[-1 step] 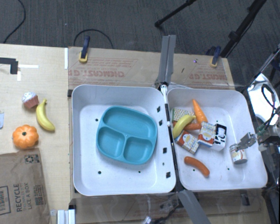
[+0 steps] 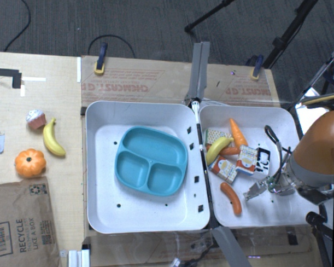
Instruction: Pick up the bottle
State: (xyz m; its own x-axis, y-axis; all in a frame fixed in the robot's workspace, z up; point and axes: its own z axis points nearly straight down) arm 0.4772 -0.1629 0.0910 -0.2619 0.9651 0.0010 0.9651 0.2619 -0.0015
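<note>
My gripper [image 2: 254, 192] hangs low over the right bin [image 2: 273, 216], near its front middle, just right of a red sausage [image 2: 231, 198]. Nothing shows in its grasp. A small white object with black markings [image 2: 263, 159], possibly the bottle, lies just beyond the gripper toward the back of the bin. I cannot tell for certain that it is the bottle. Beside it to the left sit two small cartons [image 2: 246, 160] [image 2: 225, 169], a yellow banana [image 2: 217, 148] and an orange carrot [image 2: 237, 134].
The left bin [image 2: 100, 171] holds a blue three-part plate [image 2: 151, 161]. On the bench at the left lie a banana [image 2: 53, 138], a small pumpkin [image 2: 30, 162], a cupcake [image 2: 35, 119] and a brown paper bag [image 2: 19, 223]. A black cable [image 2: 273, 136] loops by the arm.
</note>
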